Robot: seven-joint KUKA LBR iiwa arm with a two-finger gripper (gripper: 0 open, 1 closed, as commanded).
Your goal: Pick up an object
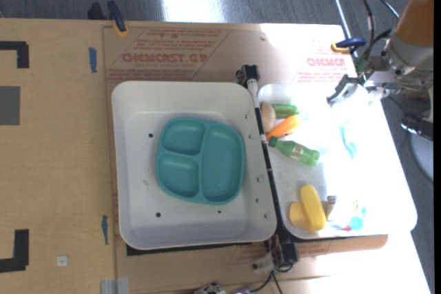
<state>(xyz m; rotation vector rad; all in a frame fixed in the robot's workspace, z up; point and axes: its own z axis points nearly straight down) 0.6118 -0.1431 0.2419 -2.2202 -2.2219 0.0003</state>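
Two white bins sit side by side on my bench. The left bin (131, 148) holds one thing: a teal divided plate (201, 160) with three compartments, lying flat near the middle. The right bin (393, 169) is washed out by strong light, so its far side is hard to read.

Along that bin's left part I count four clear items: one green piece (282, 109) at the top, one orange carrot (283, 125) just below and touching it, one green bottle (296, 151) lying on its side beneath those, and one yellow corn cob (311, 206) near the bottom edge. Two small blue scraps, one (348, 141) mid-bin and one (355, 222) by the corn, may be further bits; I cannot say what they are.

My pincer (341, 93) hangs over the bin's upper right part, well apart from all four items. I cannot tell how wide it stands, and I see nothing in it.
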